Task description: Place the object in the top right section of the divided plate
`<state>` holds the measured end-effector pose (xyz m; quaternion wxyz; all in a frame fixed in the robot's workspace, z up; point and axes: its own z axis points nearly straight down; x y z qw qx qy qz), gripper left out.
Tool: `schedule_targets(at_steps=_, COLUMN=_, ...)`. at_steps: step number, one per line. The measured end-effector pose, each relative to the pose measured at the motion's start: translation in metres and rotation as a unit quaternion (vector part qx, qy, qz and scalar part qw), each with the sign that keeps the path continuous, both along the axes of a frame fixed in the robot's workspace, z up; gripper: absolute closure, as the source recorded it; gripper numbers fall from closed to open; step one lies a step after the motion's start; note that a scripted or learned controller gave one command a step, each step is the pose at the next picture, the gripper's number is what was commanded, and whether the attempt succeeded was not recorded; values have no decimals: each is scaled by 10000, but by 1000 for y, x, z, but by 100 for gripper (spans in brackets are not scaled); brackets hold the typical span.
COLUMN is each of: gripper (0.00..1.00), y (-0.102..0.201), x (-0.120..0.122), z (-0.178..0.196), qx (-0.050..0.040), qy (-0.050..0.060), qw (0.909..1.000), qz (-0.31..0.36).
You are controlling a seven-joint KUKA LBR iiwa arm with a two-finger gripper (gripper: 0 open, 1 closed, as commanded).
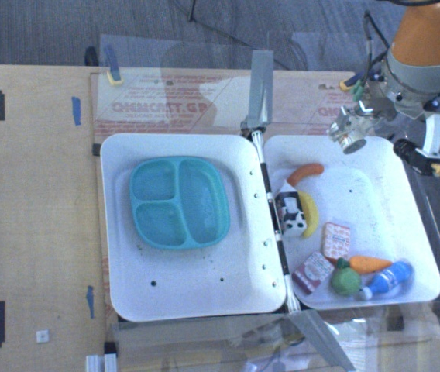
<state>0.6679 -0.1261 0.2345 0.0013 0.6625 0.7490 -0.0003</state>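
A teal divided plate (180, 203) lies in the left white bin (127, 285), with nothing in its sections. The right bin (406, 208) holds the loose objects: an orange sausage (305, 173), a yellow banana (308, 212), a black-and-white cow toy (290, 212), a pink-and-white packet (336, 240), a small maroon box (314, 272), a green round vegetable (345, 280), a carrot (370, 264) and a blue bottle (387, 279). My gripper (349, 135) hangs above the far edge of the right bin, up and to the right of the sausage, with nothing seen in it.
A metal divider bar (260, 91) runs between the two bins at the back. Cardboard with red print (166, 107) lies behind the left bin. Black cables (417, 157) trail from the arm past the right bin's far right corner.
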Motion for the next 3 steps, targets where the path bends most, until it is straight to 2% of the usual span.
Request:
schedule_targets(at_steps=1, gripper=100, y=91, x=-1, z=-49, qx=11, qy=4, qw=9993, qz=376)
schedule_targets(at_steps=2, gripper=100, y=175, x=-1, z=-49, qx=12, qy=-1, qw=9999, qz=-110)
schedule_targets(at_steps=3, gripper=100, y=248, x=-2, z=-76, qx=11, qy=13, qw=9975, qz=707)
